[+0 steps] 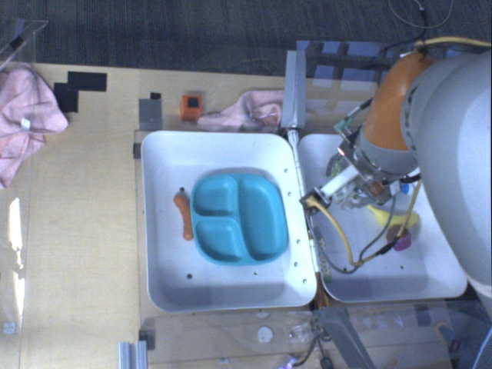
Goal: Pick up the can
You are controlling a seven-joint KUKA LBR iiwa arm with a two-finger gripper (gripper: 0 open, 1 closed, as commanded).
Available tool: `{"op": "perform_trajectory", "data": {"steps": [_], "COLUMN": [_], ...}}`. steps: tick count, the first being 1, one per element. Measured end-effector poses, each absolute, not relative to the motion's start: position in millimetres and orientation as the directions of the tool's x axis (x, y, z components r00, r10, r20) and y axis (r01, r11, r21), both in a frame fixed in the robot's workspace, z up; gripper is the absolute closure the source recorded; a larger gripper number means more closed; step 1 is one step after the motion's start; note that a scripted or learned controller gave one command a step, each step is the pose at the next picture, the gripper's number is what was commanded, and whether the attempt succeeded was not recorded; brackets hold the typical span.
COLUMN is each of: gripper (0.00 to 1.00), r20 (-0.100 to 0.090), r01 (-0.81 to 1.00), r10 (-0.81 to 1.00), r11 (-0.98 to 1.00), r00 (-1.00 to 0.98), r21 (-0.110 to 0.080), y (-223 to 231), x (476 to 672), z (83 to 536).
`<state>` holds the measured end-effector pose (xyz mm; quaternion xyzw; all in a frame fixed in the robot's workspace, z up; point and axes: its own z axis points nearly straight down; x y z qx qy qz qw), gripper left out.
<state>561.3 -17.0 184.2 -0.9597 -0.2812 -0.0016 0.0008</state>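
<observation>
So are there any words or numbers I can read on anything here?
No words or numbers can be read here.
The blue tray is plain.
The small orange thing on the bench and the black marks are too small and blurry to show letters.

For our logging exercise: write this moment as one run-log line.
arm: over right bin | claw: partly hidden | can: not identified | left bin: blue tray, orange utensil
</observation>
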Motion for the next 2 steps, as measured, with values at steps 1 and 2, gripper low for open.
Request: {"op": "perform_trajectory", "data": {"steps": [1,2], "gripper": [1.0,1.0], "r20": [0.007,0.009], "r01": [0.545,0.55], "r10": [0.545,0.55], "r11": [-0.838,-0.835], "r00": [0.838,0.835], "r21": [0.0,0.001], "y": [-15.8,-14.8], "x": [563.4,565.6], "z": [193.4,202.5]}}
